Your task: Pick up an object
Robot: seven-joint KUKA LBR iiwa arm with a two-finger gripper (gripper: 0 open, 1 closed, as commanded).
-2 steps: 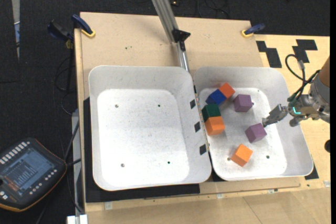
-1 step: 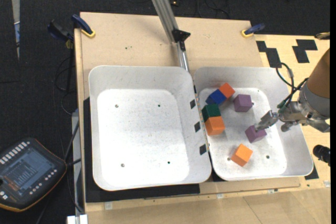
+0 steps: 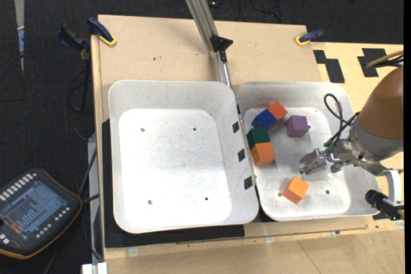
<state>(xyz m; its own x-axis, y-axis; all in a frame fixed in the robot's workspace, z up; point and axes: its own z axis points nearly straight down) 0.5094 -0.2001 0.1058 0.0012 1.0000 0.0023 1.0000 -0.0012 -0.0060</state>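
Nearest the lens, low in the frame's left corner: teach pendant (image 3: 31,212), screen lit, off the surface (image 3: 167,48). Moving right: left bin (image 3: 122,99), white and speckled, nothing seen inside. Past the shared rim, right bin (image 3: 340,202) with six blocks. Along its left side, near the divider: blue block (image 3: 263,119) touching an orange block (image 3: 277,111) at upper right, then a green block (image 3: 259,136) stacked tight against another orange block (image 3: 262,153) below. Further right, purple block (image 3: 297,126), standing alone near the upper middle. Lower down, lone orange cube (image 3: 296,190), turned diamond-wise to the bin walls, corners toward top and bottom of the frame, well apart from the cluster. No long axis to speak of: roughly equal sides. Judged light, rigid, probably smooth-faced and not fragile; best taken across two opposite flat faces, so the fingers would want turning to match that diagonal set, not pinching on corners. Just up and right of it, end effector (image 3: 314,163), pointing left into the bin at centre right, nothing visibly between its tips; open or closed, cannot tell from this slant. Behind it at the right edge, grey arm with orange band (image 3: 385,106), cable looped above.
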